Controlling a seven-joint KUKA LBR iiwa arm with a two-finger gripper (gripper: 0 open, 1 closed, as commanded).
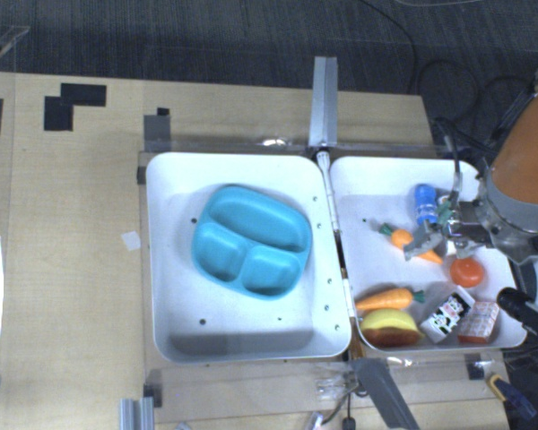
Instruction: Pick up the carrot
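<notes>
carrot: long orange carrot (pixel 385 298) lies at right white bin (pixel 377 186) front, touching yellow-red fruit (pixel 391 327) | gripper (pixel 435 231): state you cannot tell, over small orange piece (pixel 401 236) | risk: you grab the wrong orange item, or fruit crowds the carrot

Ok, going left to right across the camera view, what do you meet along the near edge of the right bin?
Carrot lying above the yellow and red fruit → black and white carton → small reddish packet. Further back, the gripper hovers by a small orange piece.
</notes>
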